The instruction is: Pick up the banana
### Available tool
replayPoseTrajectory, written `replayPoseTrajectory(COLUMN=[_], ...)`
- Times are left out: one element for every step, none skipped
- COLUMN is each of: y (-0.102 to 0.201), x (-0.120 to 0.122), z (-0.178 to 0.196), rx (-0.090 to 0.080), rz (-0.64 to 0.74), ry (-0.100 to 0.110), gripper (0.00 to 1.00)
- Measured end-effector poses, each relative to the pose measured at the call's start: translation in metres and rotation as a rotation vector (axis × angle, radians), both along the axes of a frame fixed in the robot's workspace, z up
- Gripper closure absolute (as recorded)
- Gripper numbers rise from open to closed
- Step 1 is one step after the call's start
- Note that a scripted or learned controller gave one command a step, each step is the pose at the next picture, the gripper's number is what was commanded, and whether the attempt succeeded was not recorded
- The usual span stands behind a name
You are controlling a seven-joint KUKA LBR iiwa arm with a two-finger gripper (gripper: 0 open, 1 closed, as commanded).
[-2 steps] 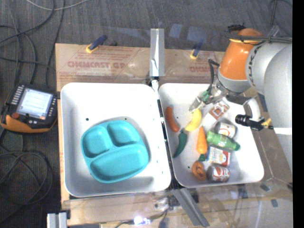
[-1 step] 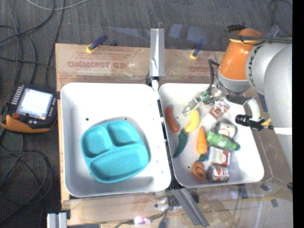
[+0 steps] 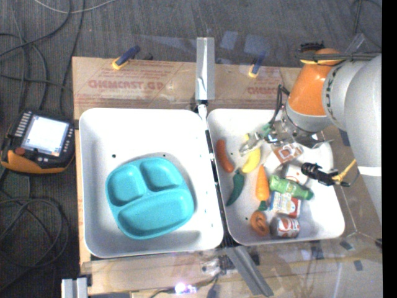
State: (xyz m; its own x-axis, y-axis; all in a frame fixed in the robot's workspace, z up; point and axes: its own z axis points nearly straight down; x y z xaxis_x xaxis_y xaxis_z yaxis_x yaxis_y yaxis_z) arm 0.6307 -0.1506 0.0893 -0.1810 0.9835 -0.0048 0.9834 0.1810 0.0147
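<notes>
From above, two white bins (image 3: 93, 129) sit on a cardboard-covered bench (image 3: 149, 82) over grey carpet strewn with cables. The banana (image 3: 251, 161) lies in the right bin's upper middle, just below the gripper (image 3: 253, 141), whose grasp I cannot tell.

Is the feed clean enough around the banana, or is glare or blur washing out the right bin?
In the camera view, the banana reads sharp and yellow against the right bin, with no glare on it; the gripper just above it is small and slightly soft; both white bin floors are bright but not blown out; the teal tray in the left bin shows even light and a faint shadow.
</notes>
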Motion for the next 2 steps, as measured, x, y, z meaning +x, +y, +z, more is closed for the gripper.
replayPoseTrajectory(y=[0.013, 0.012], x=[-0.0198, -0.0203], z=[0.0005, 0.0063], rx=[0.0, -0.001], rz=[-0.115, -0.116], ry=[-0.002, 0.002], gripper=[0.0, 1.0])
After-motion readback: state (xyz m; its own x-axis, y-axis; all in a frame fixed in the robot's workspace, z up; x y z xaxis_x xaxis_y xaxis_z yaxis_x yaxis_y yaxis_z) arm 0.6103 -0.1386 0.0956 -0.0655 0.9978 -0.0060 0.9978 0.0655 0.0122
